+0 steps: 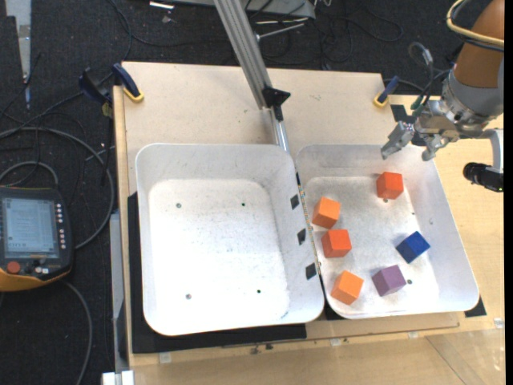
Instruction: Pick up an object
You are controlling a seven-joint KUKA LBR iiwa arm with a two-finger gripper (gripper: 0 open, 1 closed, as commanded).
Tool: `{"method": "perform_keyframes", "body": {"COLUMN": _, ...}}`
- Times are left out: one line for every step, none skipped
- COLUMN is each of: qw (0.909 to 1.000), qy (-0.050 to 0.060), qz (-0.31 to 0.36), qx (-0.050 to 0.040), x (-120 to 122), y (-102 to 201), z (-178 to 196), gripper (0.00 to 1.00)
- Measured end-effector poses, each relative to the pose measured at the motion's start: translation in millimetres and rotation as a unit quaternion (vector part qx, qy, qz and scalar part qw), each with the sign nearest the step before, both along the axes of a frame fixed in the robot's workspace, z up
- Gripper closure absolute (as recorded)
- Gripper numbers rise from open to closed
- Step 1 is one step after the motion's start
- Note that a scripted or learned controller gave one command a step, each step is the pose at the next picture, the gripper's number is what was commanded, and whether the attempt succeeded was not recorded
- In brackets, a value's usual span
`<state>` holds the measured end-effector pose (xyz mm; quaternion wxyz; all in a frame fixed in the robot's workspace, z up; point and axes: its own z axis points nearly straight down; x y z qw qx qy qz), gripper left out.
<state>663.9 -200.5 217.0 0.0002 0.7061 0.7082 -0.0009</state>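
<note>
Hovering apart-fingered, tool [414,143] hangs above orange cube [389,185]; blue cube [413,246] nearby.

Fixed camera overhead, slanting down on both bins [160,167]

Smooth white plastic bins [152,215], speckled with dirt, pale matt wood bench [200,103], shiny metal pole [240,38], matt blocks [390,185] that look like foam
</note>
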Motion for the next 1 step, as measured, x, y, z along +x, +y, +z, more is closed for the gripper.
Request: {"method": "perform_keyframes", "body": {"qw": 1.0, "qy": 0.0, "qz": 0.0, "qx": -0.0001, "x": 9.2, "y": -9.4, "z": -125.1, "gripper": 0.0}}
